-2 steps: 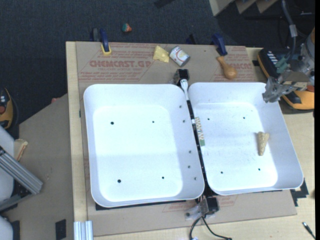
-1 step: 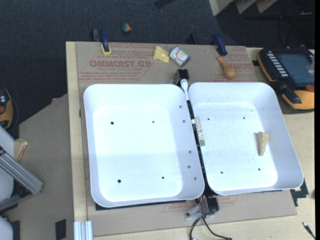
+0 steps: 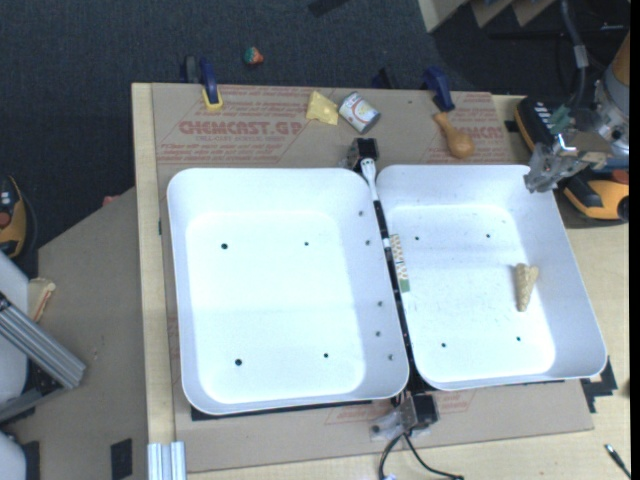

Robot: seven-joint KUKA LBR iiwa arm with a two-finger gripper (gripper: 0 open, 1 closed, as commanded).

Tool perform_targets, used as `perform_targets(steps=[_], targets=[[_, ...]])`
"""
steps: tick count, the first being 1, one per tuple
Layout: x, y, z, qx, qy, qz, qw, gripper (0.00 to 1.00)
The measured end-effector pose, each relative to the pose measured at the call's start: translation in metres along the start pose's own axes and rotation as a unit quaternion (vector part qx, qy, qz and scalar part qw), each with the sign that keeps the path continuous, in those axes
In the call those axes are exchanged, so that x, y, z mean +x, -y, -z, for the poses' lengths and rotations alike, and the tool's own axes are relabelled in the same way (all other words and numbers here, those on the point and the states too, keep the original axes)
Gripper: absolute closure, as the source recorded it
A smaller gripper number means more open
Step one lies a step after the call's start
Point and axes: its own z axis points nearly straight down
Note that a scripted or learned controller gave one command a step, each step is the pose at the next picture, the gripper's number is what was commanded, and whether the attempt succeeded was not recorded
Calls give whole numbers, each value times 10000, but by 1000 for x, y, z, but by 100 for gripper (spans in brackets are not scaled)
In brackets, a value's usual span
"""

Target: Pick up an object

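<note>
**Camera view: one small object waits in the right bin**

Camera view is read from left to right. Two white bins are counted on the worktop [image 3: 150, 268]: the left bin [image 3: 190, 298] and the right bin [image 3: 570, 268]. One tan, cone-shaped object [image 3: 524, 286] is seen lying near the right wall of the right bin. It is judged light and rigid, best taken across its wider upper end. The gripper [image 3: 545, 176] is seen above the right bin's far right corner; whether its fingers are apart or together cannot be told.
</note>
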Motion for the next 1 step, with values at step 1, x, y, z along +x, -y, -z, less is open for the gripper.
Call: perform_targets(steps=[1], targets=[[-59,29,56,-89,59,-55,9999,100]])
